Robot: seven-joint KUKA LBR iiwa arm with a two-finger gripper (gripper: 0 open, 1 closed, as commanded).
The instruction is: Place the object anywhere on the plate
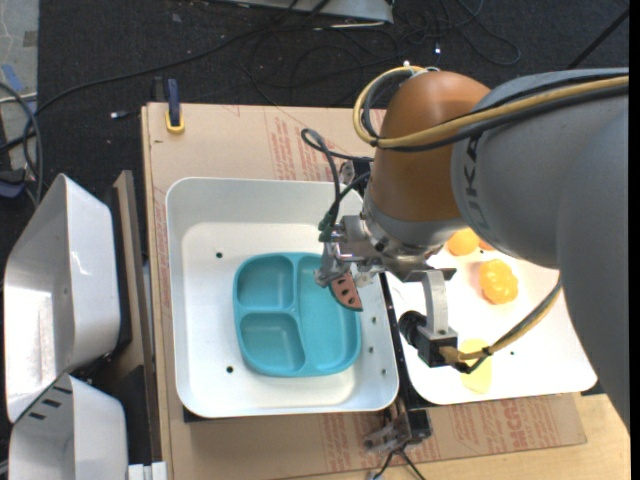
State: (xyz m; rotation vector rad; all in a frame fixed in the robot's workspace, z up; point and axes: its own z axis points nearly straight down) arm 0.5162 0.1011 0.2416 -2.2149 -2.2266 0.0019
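The tool (338, 273) holds a small reddish-brown slice-shaped toy (346, 291) between its fingers, just above the right edge of the teal plastic plate (290, 318) with three parts, in the left white bin (200, 368). Letting go looks left to do.

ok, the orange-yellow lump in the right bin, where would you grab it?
Probably top-down, closing across its narrower left-right width. The orange-yellow lump looks rounded, slightly longer up-down in the camera view, with no handle or rim to hook. It lies apart from the smaller orange piece on the right bin floor, so both flanks look free.
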